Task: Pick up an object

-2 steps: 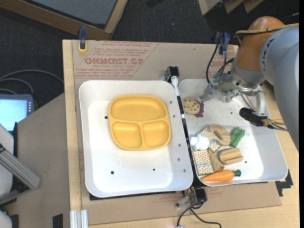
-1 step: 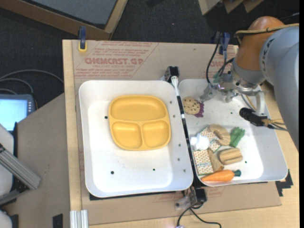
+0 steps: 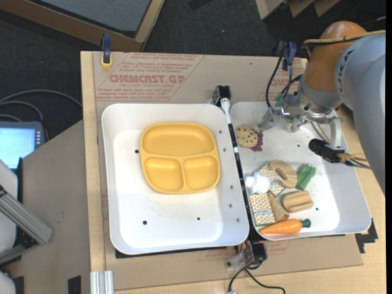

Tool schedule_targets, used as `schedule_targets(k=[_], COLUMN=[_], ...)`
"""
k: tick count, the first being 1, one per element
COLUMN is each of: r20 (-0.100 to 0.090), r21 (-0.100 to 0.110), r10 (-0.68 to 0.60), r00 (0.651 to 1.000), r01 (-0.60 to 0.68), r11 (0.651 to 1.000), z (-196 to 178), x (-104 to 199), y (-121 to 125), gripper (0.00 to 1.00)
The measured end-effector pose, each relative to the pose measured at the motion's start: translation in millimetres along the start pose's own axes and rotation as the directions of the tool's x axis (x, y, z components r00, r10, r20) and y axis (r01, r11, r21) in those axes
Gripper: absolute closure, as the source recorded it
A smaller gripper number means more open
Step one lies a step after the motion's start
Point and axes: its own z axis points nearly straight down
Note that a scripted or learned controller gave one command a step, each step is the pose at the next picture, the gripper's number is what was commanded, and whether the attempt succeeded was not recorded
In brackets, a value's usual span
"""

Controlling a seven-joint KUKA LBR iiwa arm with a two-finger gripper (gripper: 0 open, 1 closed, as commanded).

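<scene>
Nearest the camera, at the front of the right bin, lies a toy carrot, orange w/ a green tip, against the front wall. Just behind it sits a cluster of pickable items, touching or overlapping: a checkered packet, a tan bread-like roll, a pale biscuit-like piece, a green piece, a small white-blue item. Further back, apart from the pile and near the wall between the bins, a round cookie rests on something purple. The left bin holds a yellow divided tray, three compartments, nothing in them. Farthest back, the jaws hang over the right bin's rear corner, well apart from the pile; can't tell if they're apart or together, and nothing is visibly between them. Step in hand looks like the approach, pre-grasp. Next move prob calls for choosing one target, coming forward and lowering over it; the cookie is nearest and stands alone, so likely easier than the crowded pile. Both bins sit on a brown board surface.
</scene>
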Motion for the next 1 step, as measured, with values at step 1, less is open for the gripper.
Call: schedule_targets(k=[1], r20=[0.000], r21=[0.000], r10=[0.000], r00=[1.000], r01=[0.000], r11=[1.000], z=[0.0], x=[0.0], y=[0.0], gripper=[0.00])
